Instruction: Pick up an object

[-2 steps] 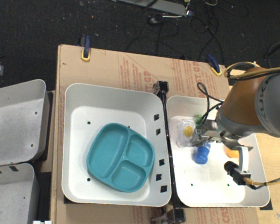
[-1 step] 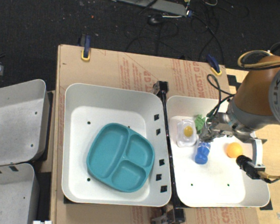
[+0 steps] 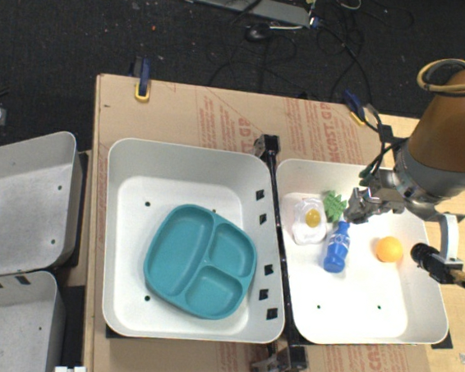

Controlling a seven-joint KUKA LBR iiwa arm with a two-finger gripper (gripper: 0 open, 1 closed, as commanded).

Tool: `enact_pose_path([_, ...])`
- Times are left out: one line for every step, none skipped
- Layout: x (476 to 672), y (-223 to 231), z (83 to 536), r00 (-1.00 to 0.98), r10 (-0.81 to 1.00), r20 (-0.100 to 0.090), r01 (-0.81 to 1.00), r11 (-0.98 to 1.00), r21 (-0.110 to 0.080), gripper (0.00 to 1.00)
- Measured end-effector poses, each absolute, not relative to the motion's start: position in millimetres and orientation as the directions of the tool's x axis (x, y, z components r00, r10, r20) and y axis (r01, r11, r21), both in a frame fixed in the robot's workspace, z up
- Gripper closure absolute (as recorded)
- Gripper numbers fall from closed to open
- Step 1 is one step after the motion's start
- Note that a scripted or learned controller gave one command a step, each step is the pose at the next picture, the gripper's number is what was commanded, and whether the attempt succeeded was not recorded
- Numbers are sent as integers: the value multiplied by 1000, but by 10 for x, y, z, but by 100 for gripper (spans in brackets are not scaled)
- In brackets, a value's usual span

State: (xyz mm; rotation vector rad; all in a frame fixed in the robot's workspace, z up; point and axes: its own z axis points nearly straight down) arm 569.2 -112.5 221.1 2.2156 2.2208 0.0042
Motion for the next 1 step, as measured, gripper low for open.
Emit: enact_pose_path([5816, -599, 2210, -8, 1000, 1, 1000, 8, 2, 100])
